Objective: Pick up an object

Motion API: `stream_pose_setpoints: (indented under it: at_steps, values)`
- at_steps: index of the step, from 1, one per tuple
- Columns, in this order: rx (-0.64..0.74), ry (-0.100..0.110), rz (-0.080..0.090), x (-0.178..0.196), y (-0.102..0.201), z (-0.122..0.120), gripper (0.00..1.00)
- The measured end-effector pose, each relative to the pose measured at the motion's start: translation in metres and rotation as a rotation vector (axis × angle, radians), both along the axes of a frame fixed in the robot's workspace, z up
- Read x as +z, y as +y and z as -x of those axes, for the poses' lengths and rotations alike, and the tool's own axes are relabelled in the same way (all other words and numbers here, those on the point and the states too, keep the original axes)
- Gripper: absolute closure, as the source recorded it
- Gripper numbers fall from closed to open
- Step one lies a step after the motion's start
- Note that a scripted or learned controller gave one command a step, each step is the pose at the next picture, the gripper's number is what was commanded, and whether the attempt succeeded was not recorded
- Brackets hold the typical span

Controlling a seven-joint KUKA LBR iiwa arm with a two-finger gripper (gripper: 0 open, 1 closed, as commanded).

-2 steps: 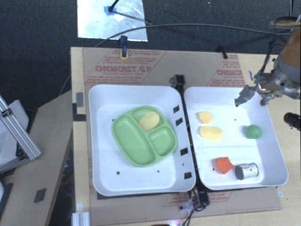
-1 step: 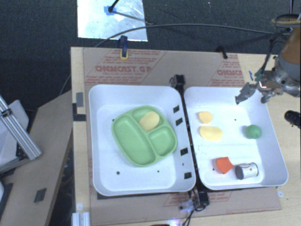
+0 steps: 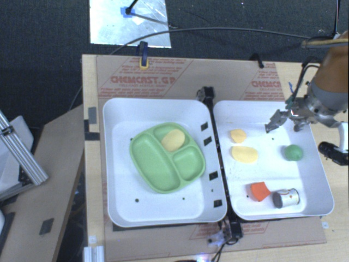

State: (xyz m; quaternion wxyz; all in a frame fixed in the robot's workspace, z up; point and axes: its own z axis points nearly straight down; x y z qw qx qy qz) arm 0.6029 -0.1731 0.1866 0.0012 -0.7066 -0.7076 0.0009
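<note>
You have the claw (image 3: 284,121) hanging over the far part of the right bin (image 3: 322,198), its 2 fingers spread apart with nothing between them, and the arm (image 3: 331,83) coming in from the right. Under and around it in that bin lie a small yellow piece (image 3: 237,136), a larger yellow piece (image 3: 245,155) just in front of it, a green ball (image 3: 293,152) to the right, an orange block (image 3: 259,191) and a silver can (image 3: 287,197) on its side near the front edge. In the left bin (image 3: 117,203) on the desk (image 3: 180,75) sits a green divided plate (image 3: 158,165) with 1 yellow item (image 3: 173,140) in its far compartment.
</note>
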Motion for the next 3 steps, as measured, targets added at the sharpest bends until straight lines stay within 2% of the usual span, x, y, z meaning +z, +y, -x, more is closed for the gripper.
stream_pose_setpoints:
  at_steps: [2, 3]
  values:
    - [0.0, -0.003, 0.0, -0.103, -0.007, 0.005, 0.0]
    - [-0.001, -0.007, 0.002, -0.09, -0.007, 0.003, 1.0]
